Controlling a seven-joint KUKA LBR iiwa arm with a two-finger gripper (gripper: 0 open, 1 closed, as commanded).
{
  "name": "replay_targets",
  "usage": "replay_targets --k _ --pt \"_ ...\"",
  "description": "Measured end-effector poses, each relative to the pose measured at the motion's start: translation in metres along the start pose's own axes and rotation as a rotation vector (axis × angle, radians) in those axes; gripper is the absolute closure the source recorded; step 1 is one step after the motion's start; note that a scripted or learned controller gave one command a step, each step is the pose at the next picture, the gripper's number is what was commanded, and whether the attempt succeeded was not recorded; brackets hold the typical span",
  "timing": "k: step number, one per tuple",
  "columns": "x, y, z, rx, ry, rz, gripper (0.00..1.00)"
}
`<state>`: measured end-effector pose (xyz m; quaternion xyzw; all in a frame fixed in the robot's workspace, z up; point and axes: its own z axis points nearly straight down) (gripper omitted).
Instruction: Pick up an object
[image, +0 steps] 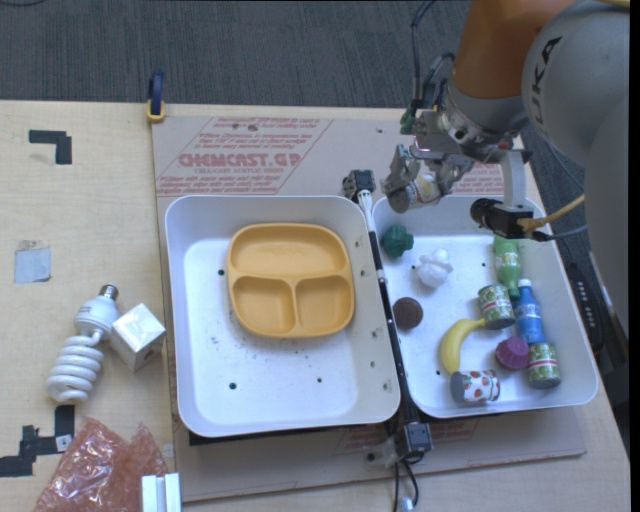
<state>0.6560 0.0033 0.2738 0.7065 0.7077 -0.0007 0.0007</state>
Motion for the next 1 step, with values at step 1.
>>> replay_targets --k 1 --pt "0.0247 0.0031 -0.0163 0.0 0.0 0.0 1.0"
